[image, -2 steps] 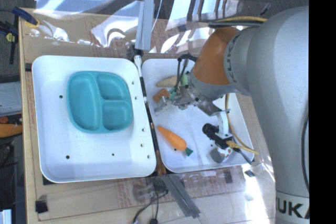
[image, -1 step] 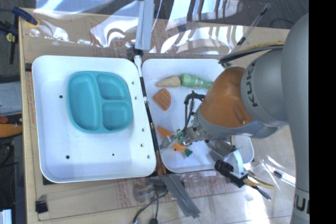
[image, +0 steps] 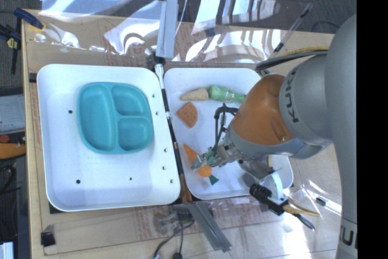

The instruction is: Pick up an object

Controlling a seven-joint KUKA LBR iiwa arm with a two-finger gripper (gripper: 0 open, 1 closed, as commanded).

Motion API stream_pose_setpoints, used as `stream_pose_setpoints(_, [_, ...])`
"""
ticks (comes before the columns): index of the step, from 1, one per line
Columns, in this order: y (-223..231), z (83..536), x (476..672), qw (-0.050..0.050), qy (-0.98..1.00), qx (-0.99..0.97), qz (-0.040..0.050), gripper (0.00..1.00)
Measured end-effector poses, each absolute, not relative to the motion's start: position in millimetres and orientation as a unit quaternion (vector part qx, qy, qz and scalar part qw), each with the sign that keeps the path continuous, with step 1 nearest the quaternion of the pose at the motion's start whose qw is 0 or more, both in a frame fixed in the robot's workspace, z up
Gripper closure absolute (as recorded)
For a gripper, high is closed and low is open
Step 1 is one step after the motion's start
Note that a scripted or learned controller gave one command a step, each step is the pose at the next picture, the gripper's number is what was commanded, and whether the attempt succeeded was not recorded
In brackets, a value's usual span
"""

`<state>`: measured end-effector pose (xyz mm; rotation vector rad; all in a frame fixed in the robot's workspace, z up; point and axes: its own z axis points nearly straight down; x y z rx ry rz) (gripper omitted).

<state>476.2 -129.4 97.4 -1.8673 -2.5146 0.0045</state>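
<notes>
- Camera view is looking down on two white bins side by side: left bin (image: pixel 54 185) and right bin (image: pixel 182 79).
- Left bin is holding a teal divided plate (image: pixel 115 116), three compartments, sitting a bit toward 10 o'clock of the bin's centre.
- Arm (image: pixel 303 100) is reaching in from 3 o'clock, its grey body and orange band (image: pixel 260 112) covering the 3 o'clock half of the right bin.
- Gripper (image: pixel 213 156) is sitting low over the 6 o'clock part of the right bin, pointing toward 9 o'clock.
- Can't tell whether it is apart, together or clamped on anything; the tip is merging with the small items under it.
- Right bin contents: tan wedge-shaped piece (image: pixel 194 94) at 12 o'clock, green item (image: pixel 223 93) just beside it on the 3 o'clock side, partly running under the arm.
- Orange waffle-textured piece (image: pixel 187 114) is lying just at 6 o'clock of the tan wedge, apart from it.
- Small orange piece (image: pixel 190 152) is lying near the bin's 9 o'clock wall, just at 9 o'clock of the gripper tip.
- Another small orange piece (image: pixel 207 172) is lying right at 6 o'clock of the tip, near or touching it; too cluttered to say which.
</notes>
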Motion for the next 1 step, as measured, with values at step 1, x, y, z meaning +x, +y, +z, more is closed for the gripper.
stream_pose_setpoints(1, [-64.3,189.9,576.2,0.002,-0.750,-0.661,0.0013,1.00])
